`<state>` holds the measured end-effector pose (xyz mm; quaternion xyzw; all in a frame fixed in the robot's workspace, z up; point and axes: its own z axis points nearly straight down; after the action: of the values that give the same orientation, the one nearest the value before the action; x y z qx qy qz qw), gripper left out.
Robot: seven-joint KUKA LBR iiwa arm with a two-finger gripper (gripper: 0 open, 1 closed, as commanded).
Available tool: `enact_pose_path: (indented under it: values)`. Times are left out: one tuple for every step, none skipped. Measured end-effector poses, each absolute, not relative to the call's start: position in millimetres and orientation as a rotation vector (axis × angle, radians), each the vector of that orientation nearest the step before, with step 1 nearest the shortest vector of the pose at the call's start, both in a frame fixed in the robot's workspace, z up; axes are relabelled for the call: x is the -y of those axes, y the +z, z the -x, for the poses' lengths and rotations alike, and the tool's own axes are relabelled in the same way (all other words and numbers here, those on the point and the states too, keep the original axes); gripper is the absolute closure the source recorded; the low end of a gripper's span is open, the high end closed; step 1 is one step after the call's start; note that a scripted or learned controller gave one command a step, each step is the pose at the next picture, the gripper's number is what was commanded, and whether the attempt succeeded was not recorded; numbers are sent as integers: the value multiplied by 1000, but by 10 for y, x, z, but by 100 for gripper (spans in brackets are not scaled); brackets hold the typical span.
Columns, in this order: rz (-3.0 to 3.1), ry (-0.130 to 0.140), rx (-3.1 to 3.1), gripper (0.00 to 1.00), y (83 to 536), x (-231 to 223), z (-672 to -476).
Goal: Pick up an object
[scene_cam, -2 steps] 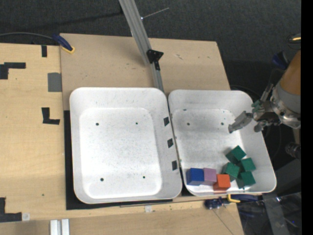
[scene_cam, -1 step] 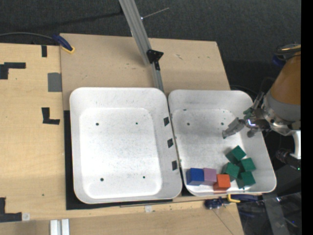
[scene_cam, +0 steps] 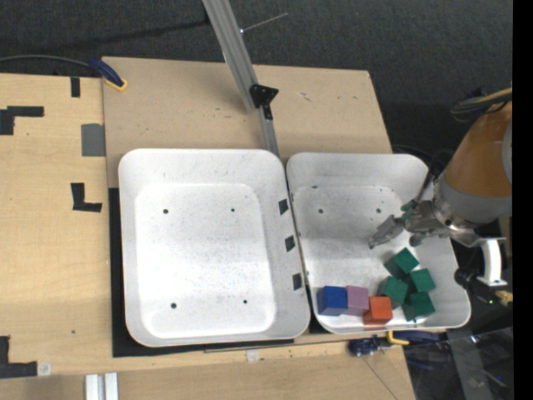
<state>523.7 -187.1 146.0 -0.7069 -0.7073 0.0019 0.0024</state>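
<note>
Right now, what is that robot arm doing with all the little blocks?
The robot arm reaches in from the right, and its gripper hovers over the right bin, just above a heap of blocks. Green blocks sit nearest to it, with an orange block, a purple block and a blue block lined up along the bin's near edge. Nothing is between its fingers, so no block has been picked up yet. The left bin sits beside it.

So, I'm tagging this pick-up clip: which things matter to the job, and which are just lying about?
Job:
gripper, over the right bin
green blocks
blue block
purple block
orange block

Lying about:
left bin
metal pole
black tape marks
</note>
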Motion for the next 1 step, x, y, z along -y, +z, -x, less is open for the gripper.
enact_pose_path:
  values:
    - [2218,2,2222,100,1585,1867,-5248]
